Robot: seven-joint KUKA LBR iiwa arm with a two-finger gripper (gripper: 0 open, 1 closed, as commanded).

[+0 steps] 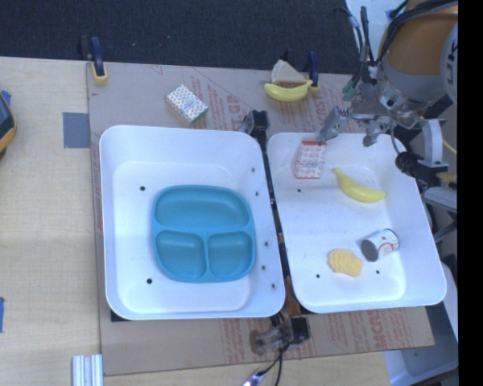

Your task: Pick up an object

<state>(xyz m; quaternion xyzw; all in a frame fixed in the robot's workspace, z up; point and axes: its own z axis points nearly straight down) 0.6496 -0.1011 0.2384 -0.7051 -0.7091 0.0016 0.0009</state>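
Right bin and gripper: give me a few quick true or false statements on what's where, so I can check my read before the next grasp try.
1. The blue divided plate lies in the left bin. True.
2. A banana lies in the right bin. True.
3. The small can stands upright. False: it lies on its side.
4. The gripper holds the banana. False: it hangs over the bin's far edge, apart from the banana.
5. The patterned packet lies in the right bin's far left corner. True.
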